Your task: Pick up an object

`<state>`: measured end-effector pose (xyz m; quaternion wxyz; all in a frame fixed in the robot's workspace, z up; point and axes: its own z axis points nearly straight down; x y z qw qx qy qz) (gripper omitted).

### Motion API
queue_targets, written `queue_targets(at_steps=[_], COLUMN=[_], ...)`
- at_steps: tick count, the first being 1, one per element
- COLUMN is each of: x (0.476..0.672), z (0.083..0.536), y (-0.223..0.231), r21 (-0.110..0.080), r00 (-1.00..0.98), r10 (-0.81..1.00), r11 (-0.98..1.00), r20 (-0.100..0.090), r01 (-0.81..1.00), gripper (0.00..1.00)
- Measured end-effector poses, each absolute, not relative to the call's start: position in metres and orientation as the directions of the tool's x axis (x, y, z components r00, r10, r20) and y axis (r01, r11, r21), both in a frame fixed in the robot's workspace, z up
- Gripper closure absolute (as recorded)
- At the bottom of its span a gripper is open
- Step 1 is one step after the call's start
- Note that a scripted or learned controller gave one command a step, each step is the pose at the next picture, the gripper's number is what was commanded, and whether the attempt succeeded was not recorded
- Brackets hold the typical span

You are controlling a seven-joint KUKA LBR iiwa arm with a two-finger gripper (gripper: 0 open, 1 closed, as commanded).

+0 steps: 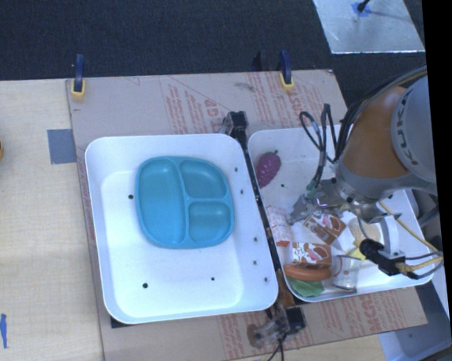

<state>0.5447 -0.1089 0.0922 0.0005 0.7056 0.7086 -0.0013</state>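
Near edge of the right bin (414, 280): a green toy (304, 287) sits nearest, a red-orange sausage-shaped piece (306, 272) lying just across its far side, and a small clear cup-like thing (344, 276) to their right.
Sausage, handling call: looks like light, stiff, smooth play food, so slippery; I'd pinch it across its narrow middle.
Middle of the pile: crinkly printed packets (318, 230), overlapping — soft, thin, likely to slide or fold, so a poor first choice.
Gripper (316, 202): down among those packets, under the arm (380, 143) coming from the right.
Jaws: cannot tell their state, the wrist and clutter mask them; nothing visibly held.
Far end of that bin: a purple grape-like toy (268, 167), alone, well apart from the pile — lumpy and easy to reach.
Left bin (104, 226): holds a blue divided plate (185, 201), flat and hard to pinch.
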Motion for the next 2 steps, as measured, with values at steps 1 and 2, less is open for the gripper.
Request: queue_targets(at_steps=[1,2], x=[0.545,0.6], z=[0.103,0.193], y=[-0.11,-0.071], r21=[-0.001,0.0], r00=[-0.007,-0.004], r10=[1.0,1.0], r11=[0.007,0.004], r20=[-0.005,0.001], r01=[1.0,1.0], gripper=[1.0,1.0])
